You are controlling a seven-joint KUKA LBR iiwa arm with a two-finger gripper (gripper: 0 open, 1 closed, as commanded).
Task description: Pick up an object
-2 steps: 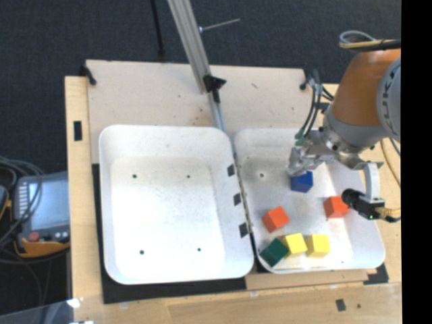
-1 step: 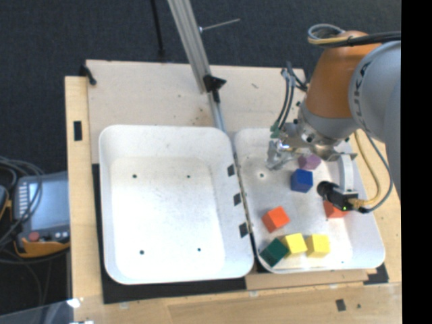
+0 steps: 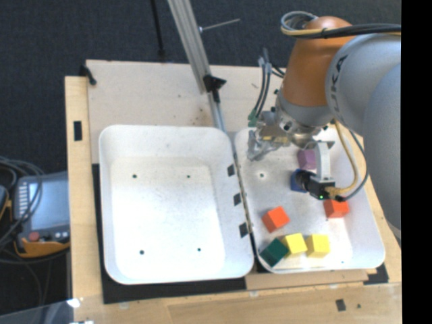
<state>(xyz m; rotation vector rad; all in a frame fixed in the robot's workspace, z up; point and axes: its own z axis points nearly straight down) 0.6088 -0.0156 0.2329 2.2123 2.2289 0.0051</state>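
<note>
1. Arm (image 3: 351, 79), grey with an orange band, reaches over the right bin (image 3: 364, 248); that bin serves as the landmark below.
2. Left bin (image 3: 169, 201) lies just beside the right bin, their rims touching.
3. Gripper (image 3: 260, 147) hangs over the right bin's far left corner. Whether it is open, closed or gripping anything cannot be told.
4. Orange block (image 3: 275, 218) sits left of centre in the right bin, probably the nearest target, on the near side of the gripper.
5. Green block (image 3: 275, 251), two yellow blocks (image 3: 295, 243), a second orange block (image 3: 335, 208) and a purple block (image 3: 308, 158) lie elsewhere in the right bin.
</note>
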